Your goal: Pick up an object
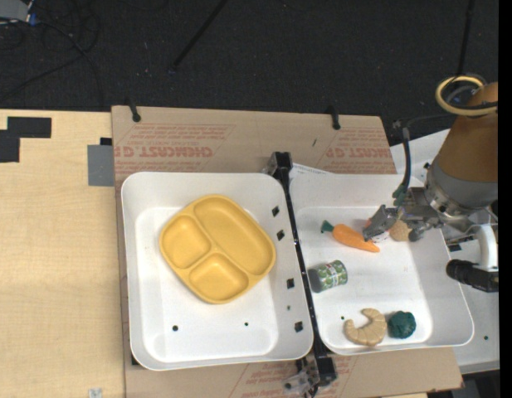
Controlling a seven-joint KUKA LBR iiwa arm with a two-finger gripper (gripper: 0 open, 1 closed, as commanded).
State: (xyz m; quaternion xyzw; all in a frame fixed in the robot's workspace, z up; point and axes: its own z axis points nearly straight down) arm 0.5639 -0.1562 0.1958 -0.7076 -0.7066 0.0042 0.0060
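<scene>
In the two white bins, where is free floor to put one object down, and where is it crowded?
Left bin: bare floor around the yellow tray, widest along the near edge. Right bin: a free patch between the can, the carrot and the green ball. Crowded near the pincer and by the croissant.

the tool hangs low in the right bin, just beside a toy carrot. nearby lie a small can, a croissant and a green ball. a yellow divided plate sits in the left bin.
</scene>
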